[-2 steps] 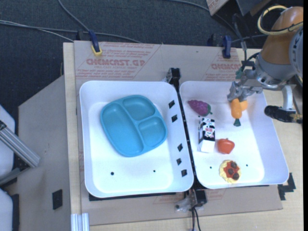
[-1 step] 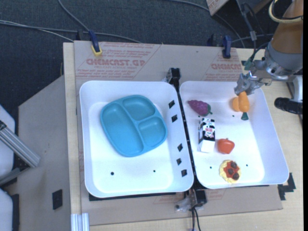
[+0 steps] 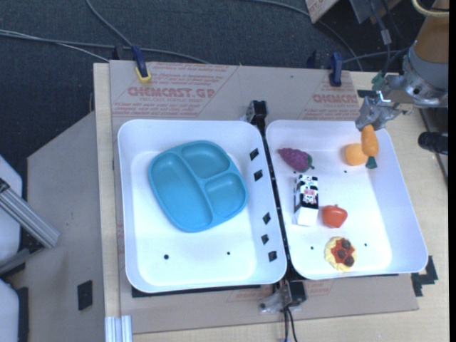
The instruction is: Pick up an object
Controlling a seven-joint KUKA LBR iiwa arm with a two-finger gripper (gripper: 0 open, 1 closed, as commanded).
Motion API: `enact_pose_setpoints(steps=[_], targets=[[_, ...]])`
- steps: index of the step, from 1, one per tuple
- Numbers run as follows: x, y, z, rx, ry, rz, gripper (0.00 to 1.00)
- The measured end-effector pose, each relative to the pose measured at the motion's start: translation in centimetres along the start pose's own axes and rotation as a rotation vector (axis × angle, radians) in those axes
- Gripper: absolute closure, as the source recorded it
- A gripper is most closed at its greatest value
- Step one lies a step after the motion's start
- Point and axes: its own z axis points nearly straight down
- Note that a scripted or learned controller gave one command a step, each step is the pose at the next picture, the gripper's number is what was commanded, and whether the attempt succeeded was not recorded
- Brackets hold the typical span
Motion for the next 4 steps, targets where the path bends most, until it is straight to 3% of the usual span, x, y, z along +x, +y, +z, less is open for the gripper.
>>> enact_pose_setpoints(steps=[4], targets=[[20.2,-1.9,-0.3,0.008,0.004,-0.005,1.00]])
